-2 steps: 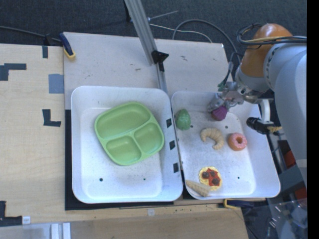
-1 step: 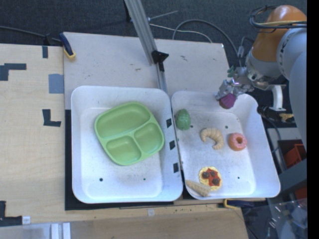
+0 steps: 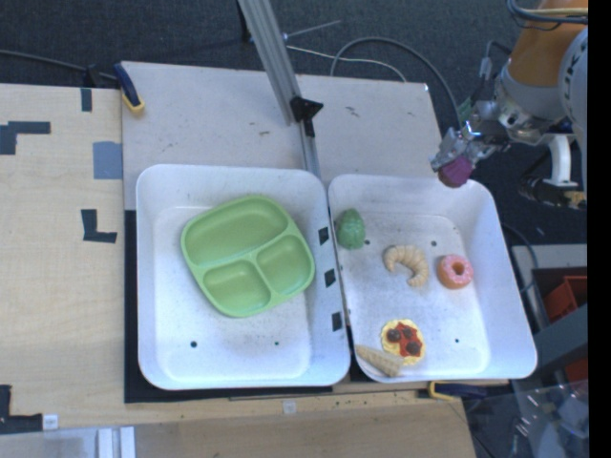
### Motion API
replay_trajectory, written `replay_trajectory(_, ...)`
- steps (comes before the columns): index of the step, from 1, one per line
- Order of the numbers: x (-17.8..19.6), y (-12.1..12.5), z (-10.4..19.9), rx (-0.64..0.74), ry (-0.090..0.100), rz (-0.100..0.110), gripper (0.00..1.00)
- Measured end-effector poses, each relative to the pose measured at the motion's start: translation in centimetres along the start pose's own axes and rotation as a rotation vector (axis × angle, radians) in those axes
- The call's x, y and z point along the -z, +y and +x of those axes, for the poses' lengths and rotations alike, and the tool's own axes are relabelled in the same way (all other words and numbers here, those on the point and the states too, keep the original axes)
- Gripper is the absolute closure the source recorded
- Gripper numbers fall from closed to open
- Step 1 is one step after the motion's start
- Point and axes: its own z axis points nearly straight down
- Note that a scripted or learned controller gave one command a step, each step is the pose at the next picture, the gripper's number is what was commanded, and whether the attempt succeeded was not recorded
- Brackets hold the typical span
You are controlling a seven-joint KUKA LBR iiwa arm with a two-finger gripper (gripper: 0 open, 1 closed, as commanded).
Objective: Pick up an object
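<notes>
This is a robotics lab, not a kitchen. Two white bins point(image 3: 153, 256) sit side by side on a scuffed plywood bench point(image 3: 57, 256) patched with grey tape, an aluminium rail point(image 3: 267, 36) slants overhead, and loose cables point(image 3: 382, 51) trail over dark carpet. The food in the bins is plastic toy stuff (doughnut point(image 3: 455, 272), croissant point(image 3: 409, 262)).

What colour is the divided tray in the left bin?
Light green all over, seen plainly in the camera view: the divided tray lies in the left bin.
</notes>
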Motion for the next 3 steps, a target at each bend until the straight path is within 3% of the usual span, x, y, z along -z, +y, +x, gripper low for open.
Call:
replay_trajectory(1,0.5,0.0,0.1,-0.001,0.002,0.006,1.0)
replay_trajectory(3,2.2,-2.7,10.9,0.004,0.004,0.008,1.0)
